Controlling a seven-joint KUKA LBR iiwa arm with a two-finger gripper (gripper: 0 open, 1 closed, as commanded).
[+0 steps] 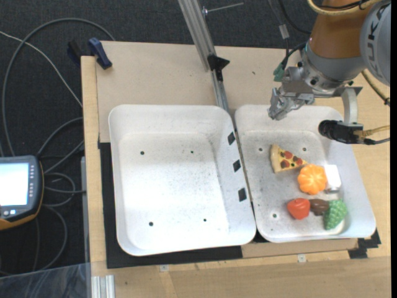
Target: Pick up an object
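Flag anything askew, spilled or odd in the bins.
Nothing stands out. The pizza slice, orange, tomato, grapes and a white block sit clustered inside the right bin; the gripper is above its far rim.

Robotics lab, prob.: bench [155, 73] on dark carpet, loose cables [37, 61], teach pendant [18, 188], alu. post [198, 30].

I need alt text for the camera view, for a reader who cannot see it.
A grey and orange robot arm holds its pincer above the far rim of the right bin, gripping nothing. The toys lie in that bin: a pizza slice, an orange, a tomato and grapes. The left bin sits beside it.
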